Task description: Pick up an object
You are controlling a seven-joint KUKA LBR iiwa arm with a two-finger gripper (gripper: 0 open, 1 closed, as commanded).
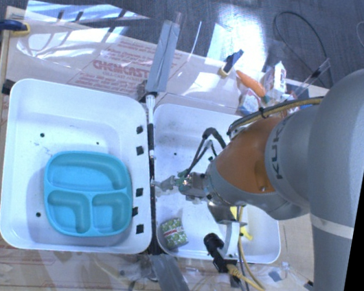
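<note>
Red lettering is printed on the clear plastic sheet [112, 66] that lies over the bench behind the two bins; it is seen reversed and blurred, and no word of it can be made out with certainty. On the grey arm [321, 145], dark capital letters are seen on the wrist housing beside the orange band, apparently "KU", and again at the lower right edge, where "KU" can be read. No other text is legible.
</note>
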